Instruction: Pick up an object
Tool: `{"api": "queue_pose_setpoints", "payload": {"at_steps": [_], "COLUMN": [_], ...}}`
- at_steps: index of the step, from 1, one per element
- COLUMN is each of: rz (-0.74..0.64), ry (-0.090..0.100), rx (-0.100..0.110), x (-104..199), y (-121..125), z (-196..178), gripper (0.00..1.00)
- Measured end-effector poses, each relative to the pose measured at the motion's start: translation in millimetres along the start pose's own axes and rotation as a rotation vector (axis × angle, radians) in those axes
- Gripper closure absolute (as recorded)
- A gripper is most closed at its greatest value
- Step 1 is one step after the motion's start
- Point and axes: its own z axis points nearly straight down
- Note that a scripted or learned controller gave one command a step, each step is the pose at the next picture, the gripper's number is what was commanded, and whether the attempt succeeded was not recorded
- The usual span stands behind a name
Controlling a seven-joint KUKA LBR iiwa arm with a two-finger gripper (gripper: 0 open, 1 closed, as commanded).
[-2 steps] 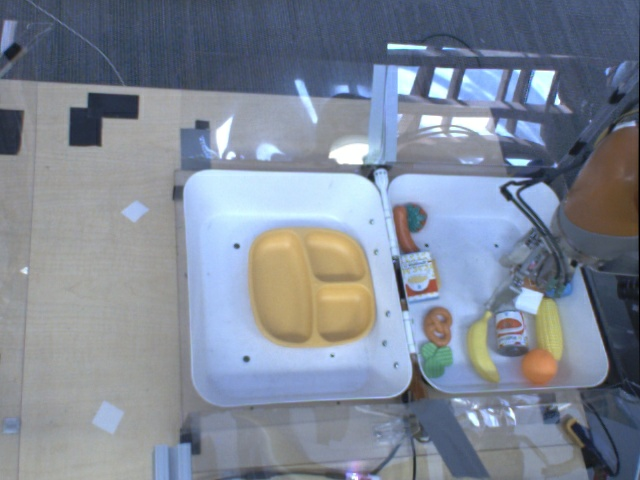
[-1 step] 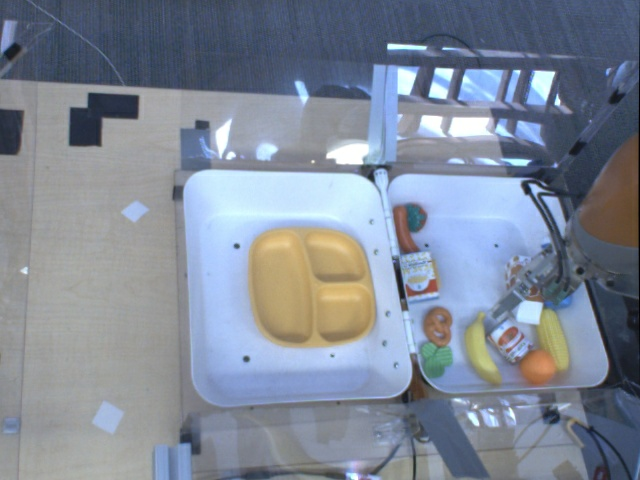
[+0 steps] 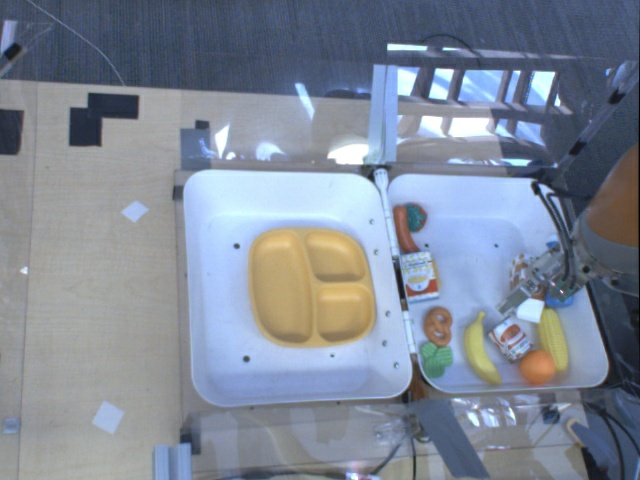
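Note:
My gripper (image 3: 527,286) hangs low over the right side of the right bin (image 3: 470,203), on the grey arm (image 3: 610,223) that reaches in from the right. Right below and beside it lie a white block (image 3: 530,312), a small blue piece (image 3: 561,297) and a red-and-white labelled can (image 3: 511,340). A banana (image 3: 481,349), a corn cob (image 3: 553,339) and an orange (image 3: 537,368) lie near the bin's front edge. Nothing visibly hangs from the gripper.
Along the right bin's left wall lie a red item with a green top (image 3: 408,222), a juice box (image 3: 419,275), a pretzel (image 3: 437,322) and a green broccoli (image 3: 435,359). The left bin (image 3: 215,268) holds a yellow divided plate (image 3: 311,285). A clear rack (image 3: 470,88) stands behind.

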Motion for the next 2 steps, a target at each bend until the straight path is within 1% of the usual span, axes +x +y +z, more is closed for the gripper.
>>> {"api": "queue_pose_setpoints", "payload": {"at_steps": [1,2], "rz": [0.292,0.081], "ry": [-0.048,0.008], "rx": [-0.029,0.010], "x": [29.7,88.5], "y": [-3.3,24.9], "z": [12.7,-21.8], "gripper": [0.00,0.00]}}
